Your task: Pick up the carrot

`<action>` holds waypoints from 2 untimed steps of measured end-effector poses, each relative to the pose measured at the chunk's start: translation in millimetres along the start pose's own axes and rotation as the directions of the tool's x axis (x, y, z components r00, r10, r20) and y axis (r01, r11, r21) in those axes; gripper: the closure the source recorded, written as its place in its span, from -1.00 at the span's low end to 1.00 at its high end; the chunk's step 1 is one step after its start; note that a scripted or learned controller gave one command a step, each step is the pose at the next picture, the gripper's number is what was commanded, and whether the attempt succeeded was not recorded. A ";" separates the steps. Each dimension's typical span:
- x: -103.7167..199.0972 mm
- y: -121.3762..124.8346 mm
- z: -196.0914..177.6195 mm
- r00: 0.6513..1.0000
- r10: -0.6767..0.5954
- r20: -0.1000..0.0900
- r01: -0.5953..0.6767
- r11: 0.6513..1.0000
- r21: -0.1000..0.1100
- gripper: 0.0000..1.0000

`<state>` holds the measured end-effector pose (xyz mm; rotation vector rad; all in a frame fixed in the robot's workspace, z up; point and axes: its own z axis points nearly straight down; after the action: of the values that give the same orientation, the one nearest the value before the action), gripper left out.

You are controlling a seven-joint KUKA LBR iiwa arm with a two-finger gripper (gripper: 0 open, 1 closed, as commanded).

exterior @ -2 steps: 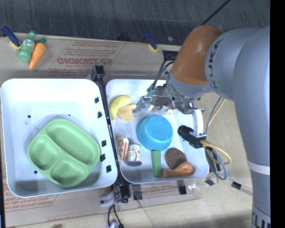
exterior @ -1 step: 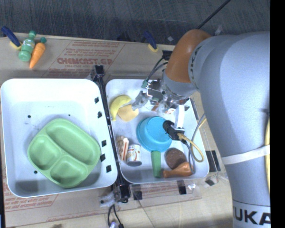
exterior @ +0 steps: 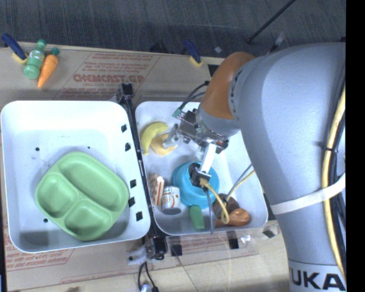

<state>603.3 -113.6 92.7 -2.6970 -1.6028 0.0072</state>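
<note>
The carrot [exterior: 47, 69] lies outside both bins, on the brown printed board [exterior: 109, 75] that covers the bench, just beyond the far left corner of the left bin [exterior: 61, 126]. Its long axis runs nearly up and down the camera view with a slight slant: the green top points to the upper right and the narrow orange tip to the lower left. A green bottle-shaped toy [exterior: 33, 59] lies just beside it on the left, roughly parallel and perhaps touching, and a blue clip [exterior: 13, 46] sits near that. The gripper [exterior: 169, 140] is well apart from all this, low in the right bin [exterior: 164, 106] over a yellow object [exterior: 153, 136] at the bin's far left end. Whether it is open, closed or holding anything cannot be told from this view. From the gripper, the carrot lies to the upper left of the view, across the whole left bin with its green divided plate [exterior: 82, 193]. As I judge it, the coming move turns on that gap: the arm must rise clear of the bin walls, cross over, and close across the carrot's width on the side away from the green toy.
</note>
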 end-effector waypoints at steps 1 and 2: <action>64.5 -5.6 -101.2 0.823 -0.568 0.004 0.568 0.823 -0.004 -1.00; 40.2 45.5 -9.9 0.608 -0.794 0.009 0.794 0.608 -0.017 -1.00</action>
<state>662.5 -100.1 102.3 -1.7175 -2.6439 -0.0112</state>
